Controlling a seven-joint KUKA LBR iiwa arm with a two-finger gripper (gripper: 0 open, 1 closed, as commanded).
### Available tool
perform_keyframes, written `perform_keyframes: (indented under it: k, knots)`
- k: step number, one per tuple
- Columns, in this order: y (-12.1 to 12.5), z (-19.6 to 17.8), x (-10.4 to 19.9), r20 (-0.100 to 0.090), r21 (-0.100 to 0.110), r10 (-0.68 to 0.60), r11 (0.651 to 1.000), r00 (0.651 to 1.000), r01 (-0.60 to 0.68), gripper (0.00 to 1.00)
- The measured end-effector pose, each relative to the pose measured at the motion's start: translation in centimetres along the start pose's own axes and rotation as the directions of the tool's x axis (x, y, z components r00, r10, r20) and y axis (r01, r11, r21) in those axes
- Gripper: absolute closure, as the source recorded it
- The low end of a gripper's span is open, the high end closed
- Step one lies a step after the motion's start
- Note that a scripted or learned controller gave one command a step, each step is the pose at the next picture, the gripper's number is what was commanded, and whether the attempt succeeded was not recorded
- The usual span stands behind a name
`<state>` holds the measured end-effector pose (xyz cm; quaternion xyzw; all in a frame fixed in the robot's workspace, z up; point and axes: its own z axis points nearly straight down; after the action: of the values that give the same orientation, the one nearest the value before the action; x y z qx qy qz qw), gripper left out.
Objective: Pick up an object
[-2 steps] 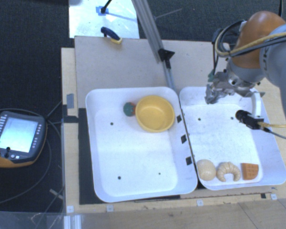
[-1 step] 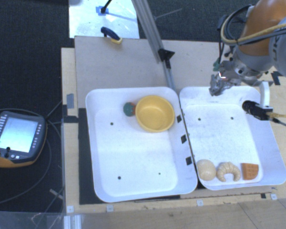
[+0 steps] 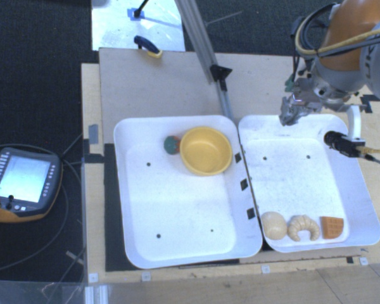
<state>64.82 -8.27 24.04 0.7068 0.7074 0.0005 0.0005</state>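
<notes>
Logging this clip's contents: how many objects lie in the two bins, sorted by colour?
Yellow: 1, bowl
Green: 1, ball
Cream: 2, egg and croissant
Orange: 1, block
Total: 5

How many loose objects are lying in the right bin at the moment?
3, in a row along its near edge: a pale round roll, a croissant beside it, and an orange block rightmost. Nothing seems hidden.
</notes>
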Motion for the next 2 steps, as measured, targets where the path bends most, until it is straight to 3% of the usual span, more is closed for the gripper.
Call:
perform_keyframes:
  k: [2]
  knots:
    - [-0.8,1.0,9.9,-0.001,0.001,-0.004,1.0,1.0,0.004,1.0]
